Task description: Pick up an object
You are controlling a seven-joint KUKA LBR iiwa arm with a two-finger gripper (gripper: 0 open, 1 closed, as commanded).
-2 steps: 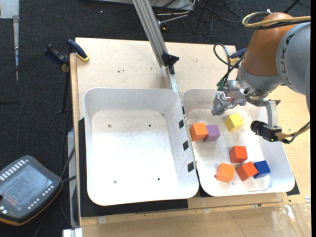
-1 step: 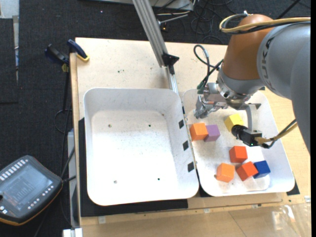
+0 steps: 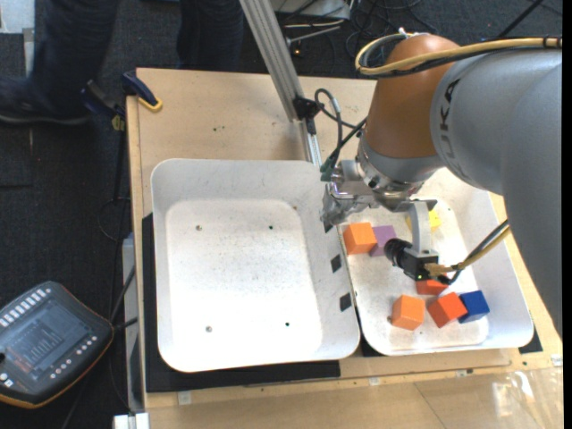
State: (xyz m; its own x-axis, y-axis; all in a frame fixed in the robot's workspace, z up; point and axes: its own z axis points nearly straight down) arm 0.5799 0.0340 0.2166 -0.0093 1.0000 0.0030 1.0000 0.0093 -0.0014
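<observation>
Grey arm point(image 3: 483, 105) reaching in from the right over the desk point(image 3: 214, 114), above the right bin point(image 3: 509, 324). Left bin point(image 3: 232, 257) beside it. Fingers point(image 3: 344, 206): open or shut, cannot tell. Small blocks scattered in right bin; orange block point(image 3: 359, 238) just below the fingers. Likely light, rigid, flat-sided; best pinched across opposite faces.

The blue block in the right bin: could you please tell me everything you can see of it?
The blue block is a small cube, matte and solid blue. It sits slightly turned on the floor of the right bin, near its front right corner. Its left side is against a red-orange block.
</observation>
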